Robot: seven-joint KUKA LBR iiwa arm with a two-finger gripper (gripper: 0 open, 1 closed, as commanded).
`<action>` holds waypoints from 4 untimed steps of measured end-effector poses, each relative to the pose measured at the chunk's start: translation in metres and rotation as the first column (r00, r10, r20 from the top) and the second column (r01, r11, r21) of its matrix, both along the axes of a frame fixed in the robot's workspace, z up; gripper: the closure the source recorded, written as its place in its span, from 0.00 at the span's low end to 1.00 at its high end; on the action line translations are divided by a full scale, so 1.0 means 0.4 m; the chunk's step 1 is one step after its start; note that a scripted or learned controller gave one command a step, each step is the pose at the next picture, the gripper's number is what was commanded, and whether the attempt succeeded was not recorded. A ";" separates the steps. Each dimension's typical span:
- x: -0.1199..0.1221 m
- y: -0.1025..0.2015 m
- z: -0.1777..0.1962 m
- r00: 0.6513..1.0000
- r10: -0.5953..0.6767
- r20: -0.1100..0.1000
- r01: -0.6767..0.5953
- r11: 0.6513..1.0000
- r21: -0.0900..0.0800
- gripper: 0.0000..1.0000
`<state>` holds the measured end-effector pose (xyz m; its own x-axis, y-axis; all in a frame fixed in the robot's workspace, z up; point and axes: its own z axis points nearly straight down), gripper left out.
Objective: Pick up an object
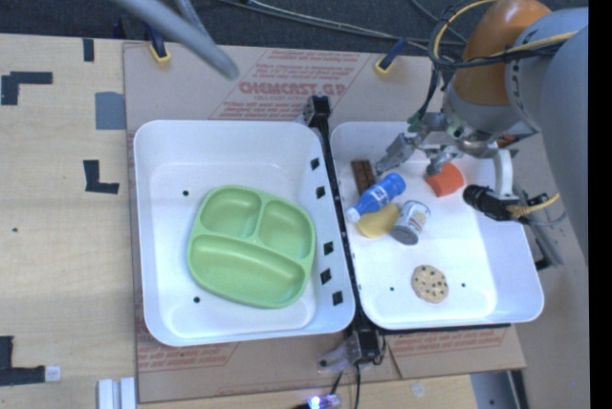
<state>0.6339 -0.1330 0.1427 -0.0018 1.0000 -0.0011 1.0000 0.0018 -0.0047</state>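
The right bin [497, 288] holds several small objects. An orange block [445, 179] lies near its back right. A blue and white bottle [381, 195] lies on its side, with a yellow piece [378, 222] and a small can [411, 222] just in front of it. A brown bar [363, 175] sits by the divider, and a cookie [430, 283] rests near the front. My gripper [426, 149] hangs low over the back of this bin, just behind the orange block and to the right of the brown bar. Nothing visibly sits in its grasp.
The left bin [163, 159] contains a green divided plate [252, 246]. A black divider [330, 206] runs between the bins. The arm's grey and orange wrist [502, 44] looms over the right bin's back right corner. Cables [497, 202] hang beside it.
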 end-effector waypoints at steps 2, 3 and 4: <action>0.001 0.005 -0.101 1.000 0.002 0.004 -0.002 1.000 0.001 1.00; -0.022 0.012 0.036 1.000 0.000 0.006 0.000 1.000 0.001 1.00; -0.014 0.018 0.195 1.000 0.000 0.011 0.000 1.000 0.000 1.00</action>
